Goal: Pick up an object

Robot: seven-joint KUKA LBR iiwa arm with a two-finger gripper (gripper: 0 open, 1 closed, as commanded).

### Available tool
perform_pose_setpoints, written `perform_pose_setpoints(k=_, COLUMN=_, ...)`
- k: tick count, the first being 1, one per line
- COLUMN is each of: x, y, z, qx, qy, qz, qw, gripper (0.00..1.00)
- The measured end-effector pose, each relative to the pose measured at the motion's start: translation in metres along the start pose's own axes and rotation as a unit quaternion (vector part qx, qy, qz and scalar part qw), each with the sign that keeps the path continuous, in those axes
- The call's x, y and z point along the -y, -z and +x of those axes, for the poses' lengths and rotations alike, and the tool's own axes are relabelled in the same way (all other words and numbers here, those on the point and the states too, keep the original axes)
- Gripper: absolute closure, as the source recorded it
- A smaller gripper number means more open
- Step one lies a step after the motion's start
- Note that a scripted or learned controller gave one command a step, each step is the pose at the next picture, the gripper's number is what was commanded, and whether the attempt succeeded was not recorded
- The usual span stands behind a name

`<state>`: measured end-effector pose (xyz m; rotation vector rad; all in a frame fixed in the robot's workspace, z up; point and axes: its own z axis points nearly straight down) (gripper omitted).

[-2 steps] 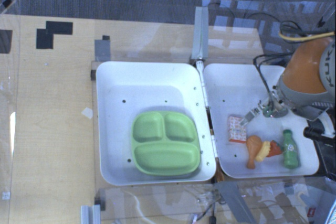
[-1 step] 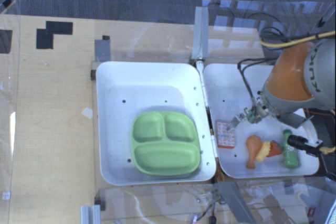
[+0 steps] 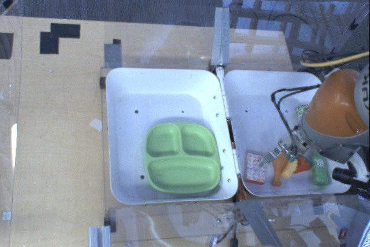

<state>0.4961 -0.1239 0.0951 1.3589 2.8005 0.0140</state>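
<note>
Down in the right white bin (image 3: pixel 248 95), near its front wall, the metal two-finger gripper (image 3: pixel 281 150) sits low over a small pile of toys. Its fingers look a little apart, and nothing shows between them. Just under the fingertips lies an orange carrot-shaped toy (image 3: pixel 279 169). Its long side runs from the gripper toward the front wall, with the thin end pointing at that wall. A small red and yellow piece (image 3: pixel 300 166) touches the carrot on the right, and a green bottle-shaped toy (image 3: pixel 318 168) lies just past that. A flat red and white packet (image 3: pixel 254 166) lies just left of the carrot. The grey arm with its orange band (image 3: pixel 334 106) covers the bin's right side. Over in the left white bin (image 3: pixel 124 124) rests a green plastic plate with three sections (image 3: pixel 182 157), well apart from the gripper.
</note>
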Motion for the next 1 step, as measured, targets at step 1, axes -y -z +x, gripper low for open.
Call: perform_pose_setpoints(k=1, x=-0.0031, y=0.0125, z=0.0001, qx=-0.001, qy=0.001, qz=-0.002, qw=1.0000, gripper=1.00)
